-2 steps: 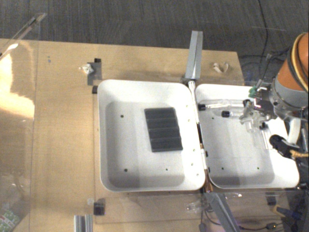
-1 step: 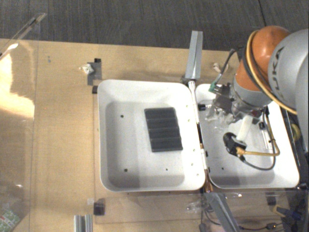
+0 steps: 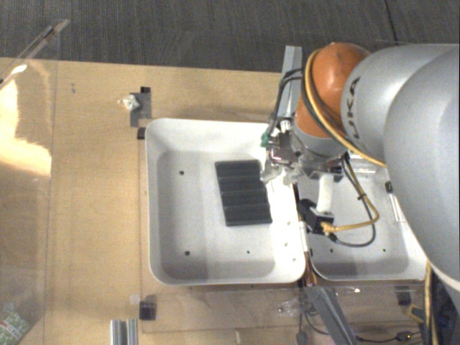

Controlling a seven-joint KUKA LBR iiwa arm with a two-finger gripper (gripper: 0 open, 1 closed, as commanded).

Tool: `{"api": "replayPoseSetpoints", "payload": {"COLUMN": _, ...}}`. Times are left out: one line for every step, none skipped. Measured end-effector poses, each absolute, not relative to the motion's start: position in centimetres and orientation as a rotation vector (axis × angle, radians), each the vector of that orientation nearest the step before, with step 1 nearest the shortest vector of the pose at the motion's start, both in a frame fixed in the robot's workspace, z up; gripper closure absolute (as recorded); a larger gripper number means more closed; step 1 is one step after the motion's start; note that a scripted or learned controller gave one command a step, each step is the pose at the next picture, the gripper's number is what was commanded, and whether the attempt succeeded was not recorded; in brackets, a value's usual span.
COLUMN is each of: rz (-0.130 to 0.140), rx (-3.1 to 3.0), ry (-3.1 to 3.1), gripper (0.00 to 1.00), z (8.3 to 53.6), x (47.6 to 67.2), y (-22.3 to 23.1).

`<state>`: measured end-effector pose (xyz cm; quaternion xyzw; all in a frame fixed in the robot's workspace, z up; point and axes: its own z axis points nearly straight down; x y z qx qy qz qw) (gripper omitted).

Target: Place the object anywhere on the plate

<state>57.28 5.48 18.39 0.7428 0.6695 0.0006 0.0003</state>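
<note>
A dark ribbed rectangular plate (image 3: 243, 192) lies flat in the left white bin (image 3: 169, 214), right of its middle. The arm's wrist hangs over the wall between the two bins, and the gripper (image 3: 279, 168) sits low at the plate's upper right corner, mostly covered by the wrist and its orange band (image 3: 327, 85). A small white piece (image 3: 325, 192) shows under the wrist in the right bin (image 3: 374, 264); I cannot tell whether it is a loose object or part of the tool. No object lies on the plate.
A yellow cable (image 3: 352, 225) loops from the wrist over the right bin. The grey arm covers most of the right bin. Small black brackets (image 3: 144, 92) stand on the wooden bench at the left bin's corners.
</note>
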Motion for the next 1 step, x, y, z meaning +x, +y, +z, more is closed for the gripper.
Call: {"api": "replayPoseSetpoints", "payload": {"rz": 0.005, "rx": 1.928, "ry": 2.478, "gripper": 1.0, "z": 18.46, "x": 61.16, "y": 11.55}}
